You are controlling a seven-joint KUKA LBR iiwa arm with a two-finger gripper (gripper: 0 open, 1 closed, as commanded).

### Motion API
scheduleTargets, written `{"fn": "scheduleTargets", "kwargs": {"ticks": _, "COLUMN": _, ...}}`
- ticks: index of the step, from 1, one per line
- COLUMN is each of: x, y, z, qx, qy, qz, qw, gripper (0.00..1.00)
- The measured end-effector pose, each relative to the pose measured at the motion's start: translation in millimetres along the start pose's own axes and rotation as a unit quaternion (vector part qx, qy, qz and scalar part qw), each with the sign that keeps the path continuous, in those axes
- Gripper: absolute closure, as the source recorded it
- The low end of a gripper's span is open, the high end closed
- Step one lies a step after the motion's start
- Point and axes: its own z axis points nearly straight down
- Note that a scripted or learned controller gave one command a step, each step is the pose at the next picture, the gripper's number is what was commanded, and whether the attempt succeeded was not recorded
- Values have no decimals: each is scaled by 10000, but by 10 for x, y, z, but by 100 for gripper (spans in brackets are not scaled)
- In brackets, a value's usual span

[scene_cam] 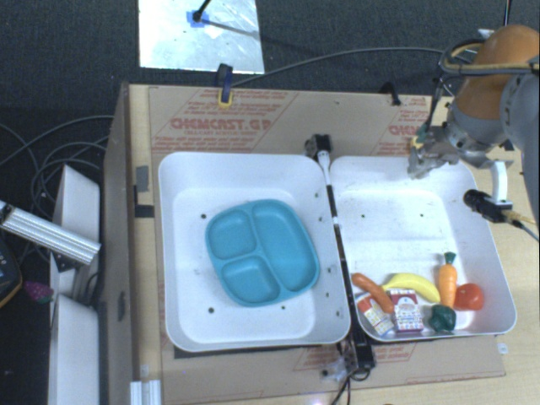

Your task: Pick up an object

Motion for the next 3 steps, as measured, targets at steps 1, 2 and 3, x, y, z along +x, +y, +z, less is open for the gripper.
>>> {"fn": "scheduleTargets", "kwargs": {"ticks": 1, "x": 391, "y": -303, "z": -165, "qx": 85, "qy": 34, "qz": 62, "qw": 9999, "gripper": 100}}
{"fn": "scheduleTargets", "kwargs": {"ticks": 2, "x": 388, "y": -292, "z": -274, "qx": 70, "qy": 31, "qz": 53, "qw": 10000, "gripper": 100}}
{"fn": "scheduleTargets", "kwargs": {"ticks": 3, "x": 876, "y": -486, "z": -418, "qx": 90, "qy": 41, "qz": 58, "qw": 9999, "gripper": 100}}
